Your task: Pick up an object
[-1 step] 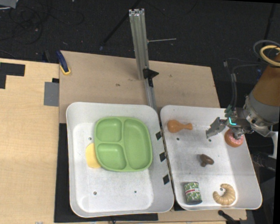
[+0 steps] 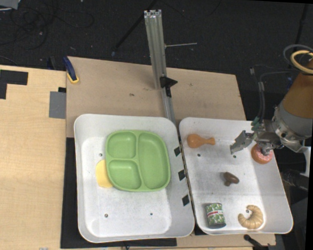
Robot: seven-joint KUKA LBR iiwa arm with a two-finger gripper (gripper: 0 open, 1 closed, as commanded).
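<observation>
The arm reaches in over the right bin (image 2: 279, 210)'s far right rim; the gripper (image 2: 250, 143) hangs jaws apart, holding nothing, beside one pink donut (image 2: 262, 154). Inside that bin: one drumstick (image 2: 199, 141), one brown lump (image 2: 229, 179), one can (image 2: 214, 215), one croissant (image 2: 251, 216).

Pink donut (image 2: 262, 154), right bin's far right edge (partly hidden), flat.

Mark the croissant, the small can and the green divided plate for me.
croissant (image 2: 251, 217): camera view, middle of its curved body, right bin's near corner.
can (image 2: 215, 215): camera view, on its green label, right bin.
green plate (image 2: 138, 161): camera view, on the ridge where its compartments meet, left bin.
</observation>
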